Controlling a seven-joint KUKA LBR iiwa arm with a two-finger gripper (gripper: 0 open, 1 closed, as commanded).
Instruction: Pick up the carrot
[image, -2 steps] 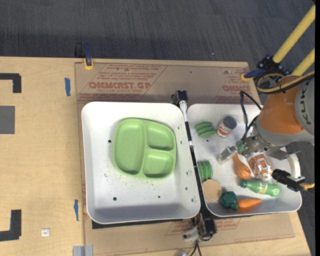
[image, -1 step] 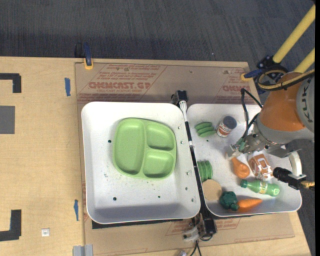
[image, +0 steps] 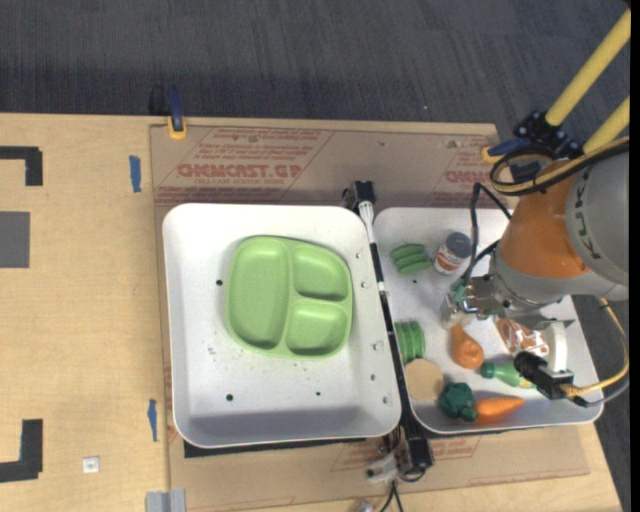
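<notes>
The carrot (image: 498, 407) is orange and tapered. It lies along the front wall of the right bin (image: 585, 345), its tip pointing right, with its thick end against a dark green broccoli piece (image: 459, 400). My gripper (image: 522, 340) hangs over the right half of this bin, a little behind and above the carrot and apart from it. Nothing shows between the gripper and the carrot except a small green piece (image: 503, 372).
The right bin also holds a rounded orange piece (image: 465, 350), two ribbed green pieces (image: 408, 258) (image: 410, 340), a small can (image: 452, 250) and a tan disc (image: 424, 378). A green divided plate (image: 290, 295) lies in the left bin (image: 195, 330).
</notes>
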